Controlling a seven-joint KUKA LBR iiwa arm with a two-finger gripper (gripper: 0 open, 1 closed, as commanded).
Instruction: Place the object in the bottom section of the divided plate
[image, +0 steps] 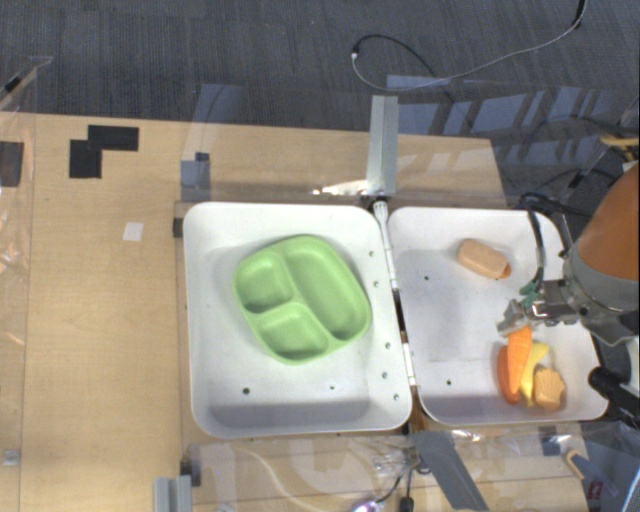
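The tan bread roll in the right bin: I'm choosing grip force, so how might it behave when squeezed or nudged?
The bread roll looks rounded and oblong, so it may roll if nudged. It lies apart from other items, leaving room for fingers. Its matte surface probably isn't slippery. Firmness can't be judged.

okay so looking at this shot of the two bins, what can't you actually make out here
- Gripper: in the camera view, too small and cluttered with cables to tell whether it grips anything.
- Pile in the right bin's lower corner: an orange piece, a yellow piece and a tan piece overlap, so their full shapes are hidden.
- Arm: cut off by the right edge.
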